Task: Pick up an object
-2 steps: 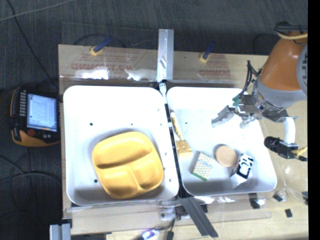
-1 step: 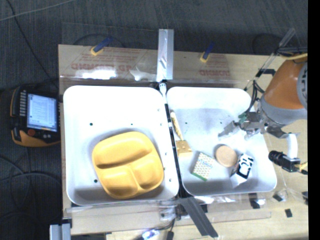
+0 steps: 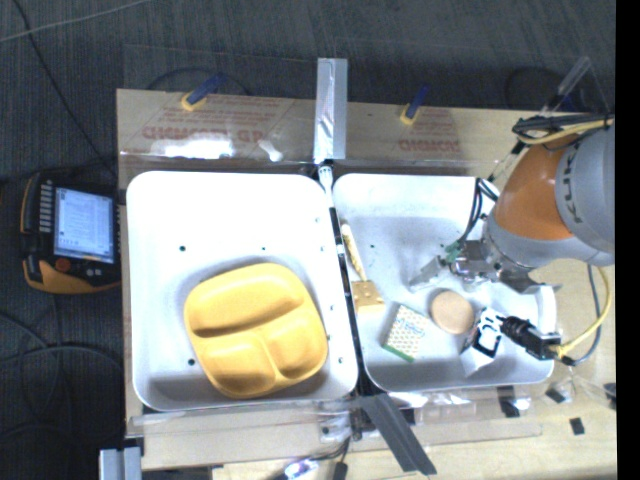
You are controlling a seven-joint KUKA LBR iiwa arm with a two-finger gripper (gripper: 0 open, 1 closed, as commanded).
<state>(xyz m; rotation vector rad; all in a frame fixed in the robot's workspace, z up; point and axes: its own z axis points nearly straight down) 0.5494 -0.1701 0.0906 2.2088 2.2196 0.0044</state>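
Nearest, at the front of the left bin (image 3: 160, 200), lies a yellow tray (image 3: 255, 326) with rounded corners and three shallow sections, turned a little askew on the white floor. Across the divider, near the front of the right bin (image 3: 400, 213), a small flat pad (image 3: 405, 331) with a green and white dotted face sits tilted on the floor.

Just right of the pad, and apart from it, is the tan ball (image 3: 452, 312). It is smooth, plain and pale brown, slightly oval from this angle, with no markings that can be made out. It rests on the bin floor in the right-hand half of the right bin, a little toward the front.

Just behind the ball hangs the gripper (image 3: 462, 263), low over the bin floor and close to the ball, though nothing can be seen clamped in it. Whether it is open or closed cannot be told from this angle. The grey arm (image 3: 590, 203) with its orange band enters over the right wall of the bin.

Along the left wall of the right bin a brush (image 3: 352, 258) lies lengthwise, its pale wooden head toward the front.

Further back, a clear plastic sheet (image 3: 220, 133) is held to the bench by two blue and yellow clamps (image 3: 200, 93). On the dark floor left of the bench sits a handheld controller (image 3: 75, 230) with a lit screen.
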